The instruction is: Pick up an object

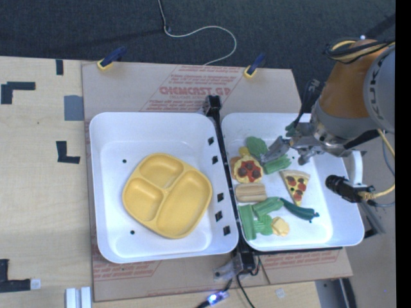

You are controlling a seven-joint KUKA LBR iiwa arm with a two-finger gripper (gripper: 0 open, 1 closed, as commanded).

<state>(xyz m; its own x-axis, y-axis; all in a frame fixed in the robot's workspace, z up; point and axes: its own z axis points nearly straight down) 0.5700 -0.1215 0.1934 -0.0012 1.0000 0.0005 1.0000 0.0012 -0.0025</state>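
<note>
Claw (277, 151), jaw state unclear, low over toy food (270, 165) in the right-hand bin (347, 236); nothing lifted yet.

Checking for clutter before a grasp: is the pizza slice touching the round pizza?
Apart. The camera view shows bare white bin floor between the pizza slice and the round pizza.

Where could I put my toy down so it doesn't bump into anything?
The left bin has bare white floor all around the yellow plate, widest along its top edge. The right bin is crowded: toy food fills its left and middle, and the hand is there. Only its right side is bare.
</note>
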